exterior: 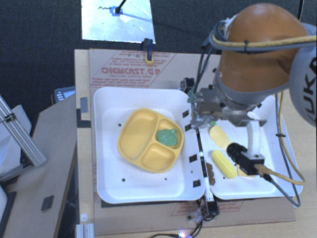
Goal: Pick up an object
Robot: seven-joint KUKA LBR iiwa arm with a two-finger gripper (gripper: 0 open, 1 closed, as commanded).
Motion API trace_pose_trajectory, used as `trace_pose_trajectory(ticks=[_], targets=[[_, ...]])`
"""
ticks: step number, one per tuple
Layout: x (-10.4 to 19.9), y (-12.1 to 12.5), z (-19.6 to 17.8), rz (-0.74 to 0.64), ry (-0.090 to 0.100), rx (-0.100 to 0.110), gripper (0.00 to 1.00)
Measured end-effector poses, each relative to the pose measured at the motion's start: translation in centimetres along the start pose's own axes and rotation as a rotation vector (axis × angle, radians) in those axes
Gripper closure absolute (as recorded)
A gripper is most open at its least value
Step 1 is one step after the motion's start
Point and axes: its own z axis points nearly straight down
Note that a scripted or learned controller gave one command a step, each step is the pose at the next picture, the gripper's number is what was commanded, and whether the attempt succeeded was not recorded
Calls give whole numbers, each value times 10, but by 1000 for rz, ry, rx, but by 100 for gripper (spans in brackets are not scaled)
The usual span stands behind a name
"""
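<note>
A yellow divided plate [143, 142] lies in the left bin [111, 182], with a green leaf-like piece [168, 137] in its right compartment. In the right bin [277, 182] a yellow corn cob [224, 164] lies near the dividing wall, and a paler yellow oblong piece [218, 134] lies just behind it. A small brown thing [210, 173] sits beside the cob. My gripper [198, 119] hangs low over the right bin's left edge, close to the paler piece; the wrist hides much of that bin. I see nothing held.
The orange and grey arm [257, 43] covers the back of the right bin. A cardboard sheet [129, 71] lies under both bins. A shiny square panel [116, 14] sits behind the bench, and an aluminium frame [20, 138] stands at the left.
</note>
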Motion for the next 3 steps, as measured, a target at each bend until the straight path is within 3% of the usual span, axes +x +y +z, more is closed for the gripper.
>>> trace_pose_trajectory(ticks=[2, 3], targets=[[92, -2, -180, -20, 9, -9, 100], [89, -4, 74, -11, -2, 14, 100]])
